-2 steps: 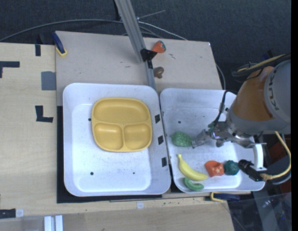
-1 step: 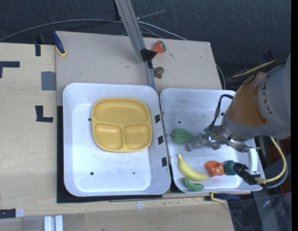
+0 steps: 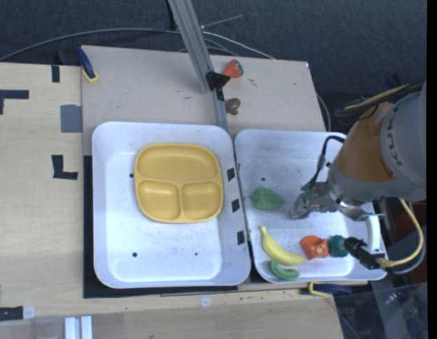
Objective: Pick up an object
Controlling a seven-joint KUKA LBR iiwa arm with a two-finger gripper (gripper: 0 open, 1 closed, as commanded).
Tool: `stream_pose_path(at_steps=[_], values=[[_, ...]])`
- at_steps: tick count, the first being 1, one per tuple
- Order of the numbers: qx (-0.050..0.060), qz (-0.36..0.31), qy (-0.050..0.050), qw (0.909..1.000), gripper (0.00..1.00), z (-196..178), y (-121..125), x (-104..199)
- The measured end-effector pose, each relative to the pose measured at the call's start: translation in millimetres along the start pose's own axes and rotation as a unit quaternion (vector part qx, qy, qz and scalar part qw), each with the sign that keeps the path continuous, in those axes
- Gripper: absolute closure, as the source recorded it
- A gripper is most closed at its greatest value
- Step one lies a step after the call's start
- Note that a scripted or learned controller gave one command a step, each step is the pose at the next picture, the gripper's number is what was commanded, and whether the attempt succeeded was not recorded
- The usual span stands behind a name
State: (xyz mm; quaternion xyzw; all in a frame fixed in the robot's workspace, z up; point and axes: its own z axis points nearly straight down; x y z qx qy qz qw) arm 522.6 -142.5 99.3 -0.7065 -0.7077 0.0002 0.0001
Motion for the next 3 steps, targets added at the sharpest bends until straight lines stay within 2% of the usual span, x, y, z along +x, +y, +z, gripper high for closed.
stream_pose_path(at_steps=[2, 3], values=[[-0.003, 0.000, -0.001, 1.0000, 1.00, -124.3, -0.5, 0.2], [-0.002, 0.000, -0.001, 1.0000, 1.00, -176.1, -1.2, -10.3]])
